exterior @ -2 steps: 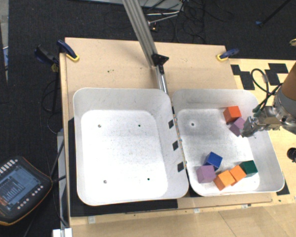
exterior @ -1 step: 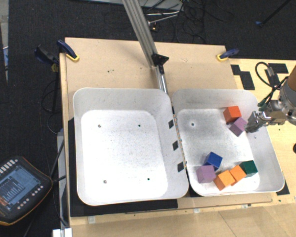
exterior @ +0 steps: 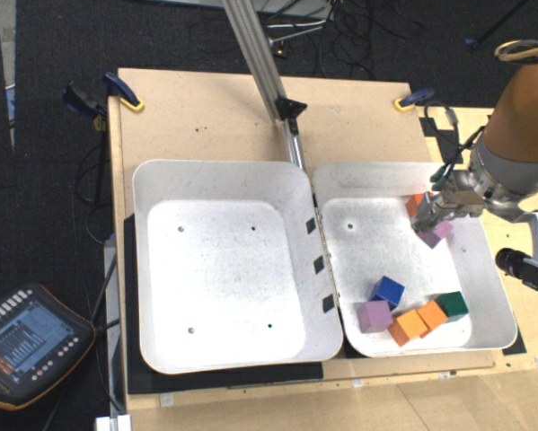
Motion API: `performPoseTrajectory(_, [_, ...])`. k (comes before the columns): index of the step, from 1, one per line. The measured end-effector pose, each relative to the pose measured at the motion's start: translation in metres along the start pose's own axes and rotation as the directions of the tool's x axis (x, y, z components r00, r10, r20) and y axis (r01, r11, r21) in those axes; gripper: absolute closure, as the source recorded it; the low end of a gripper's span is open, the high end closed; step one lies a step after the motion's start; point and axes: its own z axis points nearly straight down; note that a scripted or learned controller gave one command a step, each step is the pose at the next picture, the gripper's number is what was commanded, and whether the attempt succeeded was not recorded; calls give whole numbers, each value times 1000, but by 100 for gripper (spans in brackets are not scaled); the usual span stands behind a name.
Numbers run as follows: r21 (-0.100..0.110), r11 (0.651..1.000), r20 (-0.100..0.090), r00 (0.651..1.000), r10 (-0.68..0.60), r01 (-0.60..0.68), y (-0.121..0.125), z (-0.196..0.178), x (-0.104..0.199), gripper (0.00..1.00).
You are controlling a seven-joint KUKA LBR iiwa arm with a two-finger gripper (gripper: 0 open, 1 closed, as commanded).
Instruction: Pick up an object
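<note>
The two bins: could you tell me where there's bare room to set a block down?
The left bin has a bare floor from wall to wall. In the right bin, the strip beside the divider is free. Crowded: the near right corner, with the blue, purple, orange and green blocks, and the far right under the gripper.

Gripper (exterior: pixel 430 225) hung low over right bin (exterior: pixel 358 187), by light purple block (exterior: pixel 441 232) and orange-red block (exterior: pixel 415 204). Blue (exterior: pixel 389 291), purple (exterior: pixel 374 315), orange (exterior: pixel 410 323), green (exterior: pixel 453 306) blocks clustered at near edge.
</note>
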Motion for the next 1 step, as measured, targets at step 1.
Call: performPoseTrajectory(1, [3, 1000, -1, 1000, 0, 0, -1, -1, 56, 100])
